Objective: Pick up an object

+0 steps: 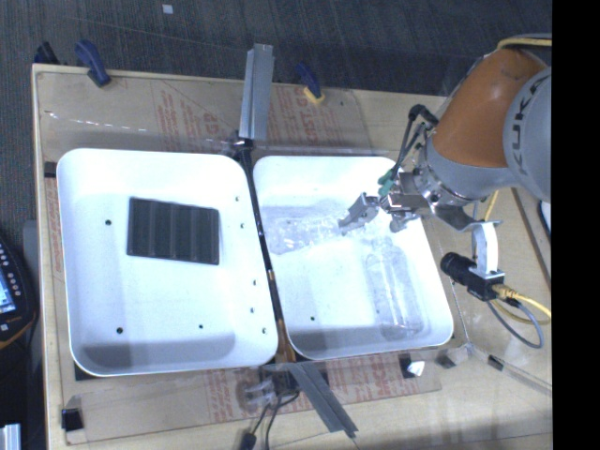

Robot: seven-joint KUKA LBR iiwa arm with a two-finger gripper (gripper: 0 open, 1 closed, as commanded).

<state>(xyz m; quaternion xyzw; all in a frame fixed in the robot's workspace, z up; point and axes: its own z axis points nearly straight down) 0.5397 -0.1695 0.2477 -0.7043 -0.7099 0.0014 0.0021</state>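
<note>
Pincer [361, 211] low in right bin [323, 340], whether anything gripped: cannot tell. Clear crinkly plastic piece [298, 225] just left of tip; clear bottle [394, 289] lies nearer. Both likely light, slippery; take bottle across middle.

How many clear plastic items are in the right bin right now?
2, as far as I can tell: a crumpled clear plastic piece in the right bin, upper left, beside the gripper, and a clear bottle lying near its right wall. Transparency could hide more.
</note>
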